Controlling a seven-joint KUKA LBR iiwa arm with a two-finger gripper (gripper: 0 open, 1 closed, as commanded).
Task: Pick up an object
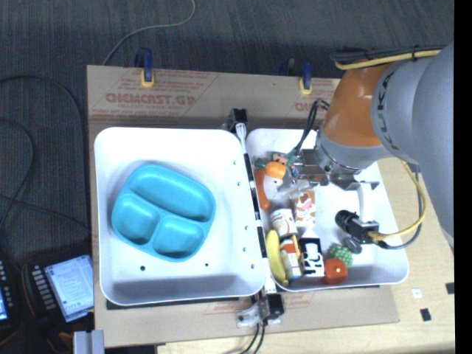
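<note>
arm [413,102]: cut off right | right bin [383,271]: partly hidden

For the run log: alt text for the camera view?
A grey-and-orange arm lowers its tool into the right bin, over small clutter including a banana and a strawberry. The left bin holds a blue divided plate.

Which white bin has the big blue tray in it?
The left shallow white bin holds the blue plastic three-compartment tray. The right shallow white bin instead holds many small items, like a yellow banana.
</note>
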